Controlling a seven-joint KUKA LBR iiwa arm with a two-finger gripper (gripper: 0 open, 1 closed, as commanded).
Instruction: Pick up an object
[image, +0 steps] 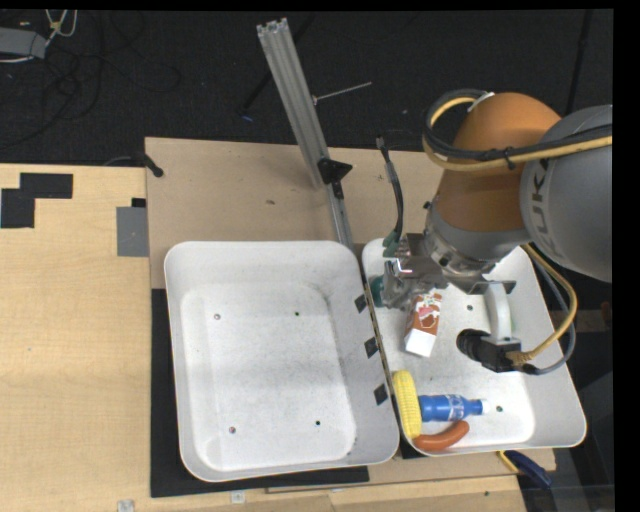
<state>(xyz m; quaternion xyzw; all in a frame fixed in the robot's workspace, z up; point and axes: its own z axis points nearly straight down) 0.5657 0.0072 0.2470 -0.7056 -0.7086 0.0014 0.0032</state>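
Observation:
My gripper hangs low over the far left corner of the right bin, under the orange wrist band. A small green thing shows just beside it against the bin's left wall; whether it is touched I cannot tell. A white and red packet lies just right of and below the gripper. Along the bin's near side lie a yellow corn cob, a blue bottle and an orange-red sausage.
The left bin lies beside the right one, sharing a divider with black clips. A slanted metal rail rises behind the bins. The arm's grey body covers the right bin's far right.

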